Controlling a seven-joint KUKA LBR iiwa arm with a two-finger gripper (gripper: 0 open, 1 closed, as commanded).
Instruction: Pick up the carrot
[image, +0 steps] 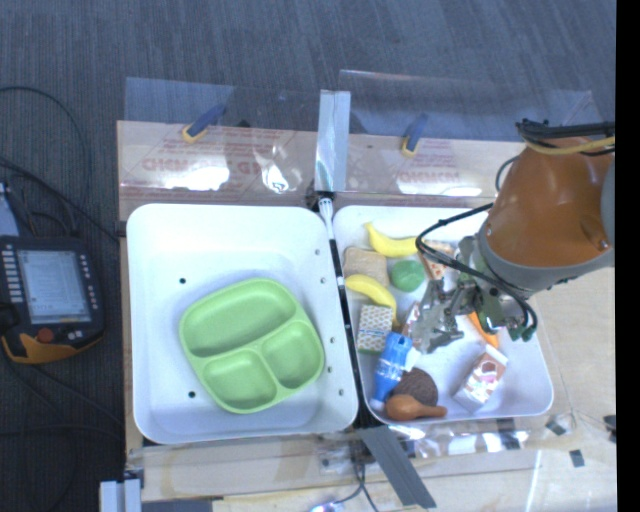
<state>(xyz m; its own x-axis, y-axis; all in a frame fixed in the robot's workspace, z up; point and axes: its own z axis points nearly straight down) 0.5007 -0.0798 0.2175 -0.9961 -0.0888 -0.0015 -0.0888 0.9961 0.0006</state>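
An orange sliver that looks like the carrot (484, 324) lies in the right bin (535, 400), mostly hidden under the arm's wrist. My gripper (436, 318) hangs low over the middle of that bin, just left of the carrot and right of the blue bottle (392, 364). Cables and the big orange wrist band (552, 208) cover much of the gripper. Nothing can be seen held in it.
The right bin also holds two yellow bananas (390, 241) (368, 290), a green round piece (406, 273), a checkered cracker (375, 322), a brown drumstick (414, 394) and a white carton (482, 380). A green divided plate (252, 343) sits in the left bin (160, 240).
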